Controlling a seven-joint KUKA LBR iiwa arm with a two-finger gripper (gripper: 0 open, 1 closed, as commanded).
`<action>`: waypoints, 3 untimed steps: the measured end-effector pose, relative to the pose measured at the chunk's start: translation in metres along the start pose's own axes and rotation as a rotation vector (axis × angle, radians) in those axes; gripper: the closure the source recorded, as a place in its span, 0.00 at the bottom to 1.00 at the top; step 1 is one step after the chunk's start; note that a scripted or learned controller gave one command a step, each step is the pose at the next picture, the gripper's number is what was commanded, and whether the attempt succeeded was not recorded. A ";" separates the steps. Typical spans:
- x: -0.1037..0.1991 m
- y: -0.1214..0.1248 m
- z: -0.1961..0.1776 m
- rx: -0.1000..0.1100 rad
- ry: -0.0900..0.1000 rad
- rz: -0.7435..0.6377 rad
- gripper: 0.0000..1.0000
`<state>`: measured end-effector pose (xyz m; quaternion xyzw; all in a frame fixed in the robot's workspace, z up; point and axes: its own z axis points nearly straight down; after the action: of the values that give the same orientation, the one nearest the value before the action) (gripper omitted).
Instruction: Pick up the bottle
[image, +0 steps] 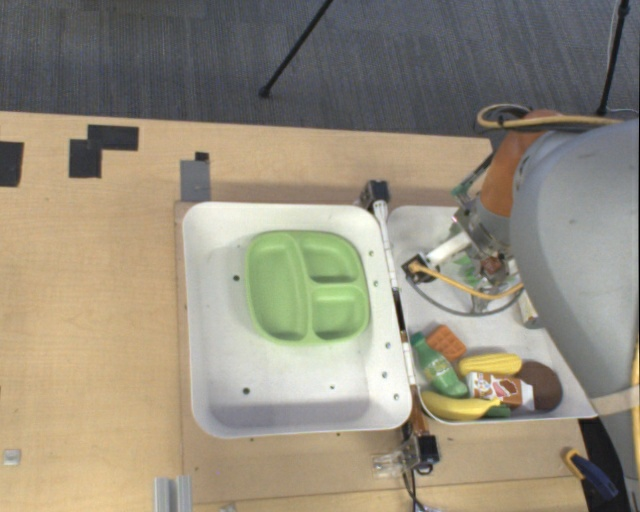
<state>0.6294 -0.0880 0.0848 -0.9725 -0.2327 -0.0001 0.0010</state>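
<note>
The bulky grey arm (585, 270) loomed over the right white bin (420, 225), its claw's (470, 250) state not discernible. The small green plastic bottle (438, 365) lay among toy food, judged light, slippery; best gripped across its body.

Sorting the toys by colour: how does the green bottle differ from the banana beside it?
The green bottle is green with an orange cap; the banana is yellow. The bottle is straight and lies slanted, while the banana curves along the right bin's near edge. Both lie in that bin.
</note>
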 end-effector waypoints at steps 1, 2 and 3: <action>-0.042 -0.060 -0.100 0.000 0.000 0.263 0.00; -0.046 -0.014 -0.037 0.000 -0.002 0.247 0.00; -0.044 -0.015 -0.047 0.002 -0.001 0.241 1.00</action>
<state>0.5832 -0.0949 0.1322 -0.9934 -0.1143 0.0010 0.0020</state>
